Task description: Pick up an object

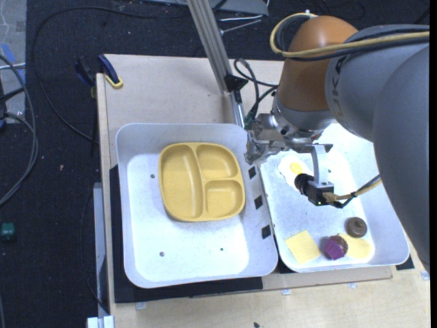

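My gripper low at far-left corner of right bin, nothing seen held (spread or pressed together, I cannot tell). Pick not yet done. Candidates lie along near edge, well apart from me: yellow square, purple lump, brown ring.

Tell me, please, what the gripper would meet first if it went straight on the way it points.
Likely the right bin, at its bare floor beside the left wall, where the gripper points down. Depth is unclear.

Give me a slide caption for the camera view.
Arm over right bin with purple object, brown ring and yellow square; divided yellow plate in left bin.
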Robot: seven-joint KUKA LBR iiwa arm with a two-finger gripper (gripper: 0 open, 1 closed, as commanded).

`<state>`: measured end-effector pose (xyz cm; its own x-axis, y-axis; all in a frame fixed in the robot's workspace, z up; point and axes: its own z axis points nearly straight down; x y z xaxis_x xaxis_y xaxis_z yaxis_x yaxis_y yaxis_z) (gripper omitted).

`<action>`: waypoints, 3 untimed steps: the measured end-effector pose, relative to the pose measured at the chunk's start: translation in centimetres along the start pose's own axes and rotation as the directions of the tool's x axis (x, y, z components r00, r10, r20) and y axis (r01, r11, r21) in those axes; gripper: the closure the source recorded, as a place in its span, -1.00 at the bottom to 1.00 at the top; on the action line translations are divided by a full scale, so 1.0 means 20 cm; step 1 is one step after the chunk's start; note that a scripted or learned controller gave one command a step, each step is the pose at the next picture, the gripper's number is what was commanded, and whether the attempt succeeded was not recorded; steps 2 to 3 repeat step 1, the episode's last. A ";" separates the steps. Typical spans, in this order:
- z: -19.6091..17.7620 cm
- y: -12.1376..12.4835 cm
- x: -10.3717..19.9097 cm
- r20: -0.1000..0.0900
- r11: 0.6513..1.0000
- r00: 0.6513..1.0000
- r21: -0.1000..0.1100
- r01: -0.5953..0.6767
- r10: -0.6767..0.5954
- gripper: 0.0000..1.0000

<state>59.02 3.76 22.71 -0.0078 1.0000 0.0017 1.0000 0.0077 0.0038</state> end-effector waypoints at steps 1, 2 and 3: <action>-0.03 0.14 0.18 0.001 1.000 1.000 0.000 -0.001 0.001 1.00; -0.03 0.14 0.18 0.001 1.000 1.000 0.000 -0.001 0.001 1.00; -0.03 0.14 0.18 0.001 1.000 1.000 0.000 -0.001 0.001 1.00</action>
